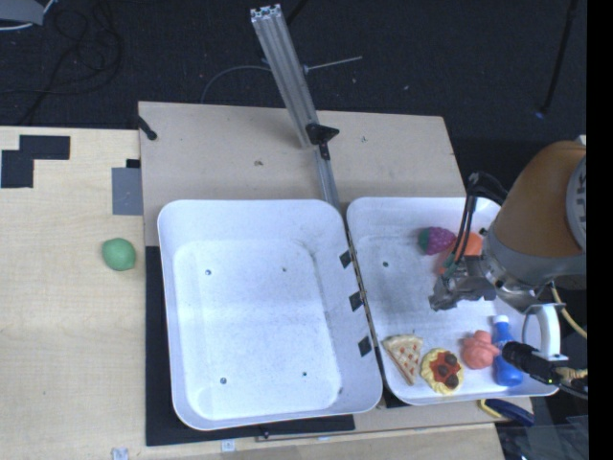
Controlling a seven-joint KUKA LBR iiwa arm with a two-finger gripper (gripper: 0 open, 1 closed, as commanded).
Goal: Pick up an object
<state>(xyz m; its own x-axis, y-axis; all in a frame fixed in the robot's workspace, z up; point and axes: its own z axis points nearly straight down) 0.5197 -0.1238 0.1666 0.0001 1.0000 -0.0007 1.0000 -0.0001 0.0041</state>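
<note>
white plastic, two shallow bins side by side on the bench: the left bin (254,314) and the right bin (397,233), which carries all the toys. the arm (536,214) reaches in from the right and the hand (446,293) hangs low over the middle of the right bin, a dark cluster of metal. i cannot tell from up here how far apart it stands or whether anything sits in it; nothing is plainly visible in its grip.

the nearest candidates lie just behind the hand, toward the far wall: a magenta berry-like toy (436,240) and, right beside it, an orange piece (469,245) partly hidden by the cable and wrist. toward the near rim lie a pizza slice (406,356), its long axis running roughly toward the near edge, then a round red-and-yellow toy (442,370), a pink lump (477,350) and a blue piece (505,367), packed close to one another.

my judgement: the berry is the shortest reach, a small move back and slightly left. there is bare floor to the left of the hand, toward the divider between the bins, so there is room to descend there. the near row sits tight against the rim and each other, which i'd expect to crowd a grasp. a green ball (120,254) rests on the bench well left of both bins.
</note>
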